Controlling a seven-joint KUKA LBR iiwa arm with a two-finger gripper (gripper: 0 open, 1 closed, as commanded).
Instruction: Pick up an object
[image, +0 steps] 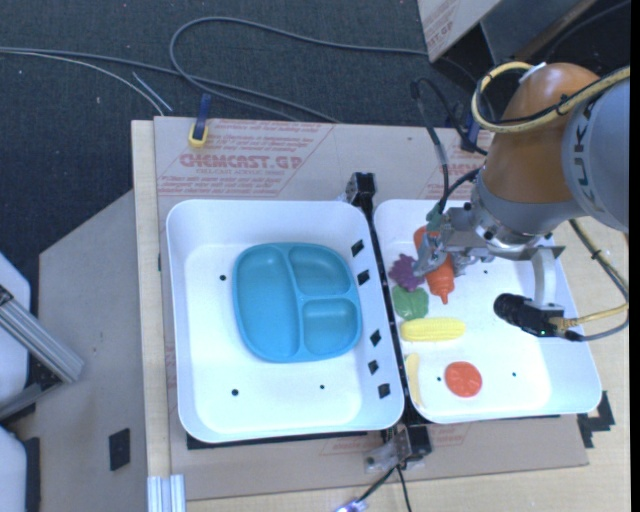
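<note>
My gripper (440, 256) hangs over the upper left part of the right bin (575, 385), at the end of the grey arm with the orange band. Just below it lies an orange carrot (442, 285), and the gripper partly covers the carrot's top end. I cannot make out whether the carrot is between the jaws. A purple bunch of grapes (404, 270) lies just left of the gripper, with a green piece (408, 301) below it. Further toward the front are a yellow corn cob (432, 329) and a red tomato (463, 379).
The left bin (190, 330) holds a blue divided plate (297, 300). A pale yellow strip (412, 378) lies along the right bin's left wall. A small red-orange piece (420, 240) peeks out beside the gripper. Black clips line the divider between the bins.
</note>
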